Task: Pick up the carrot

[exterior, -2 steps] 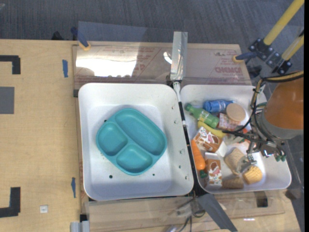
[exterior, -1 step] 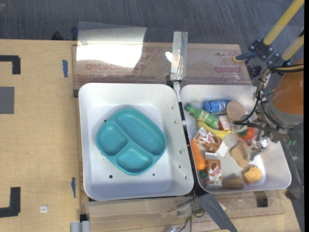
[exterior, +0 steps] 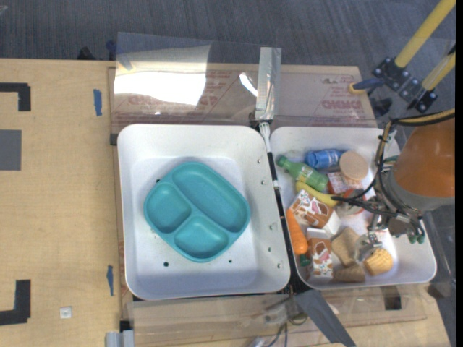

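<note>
Right bin (exterior: 427, 266) holds carrot (exterior: 297, 236); left holds teal plate (exterior: 197, 210).

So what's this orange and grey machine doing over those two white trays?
A robot arm reaches from the right over the right bin, which is full of toy food. Its gripper hangs low near the bin's right side. It is after the carrot, which lies untouched along the bin's left edge. The left bin holds a teal divided plate.
</note>
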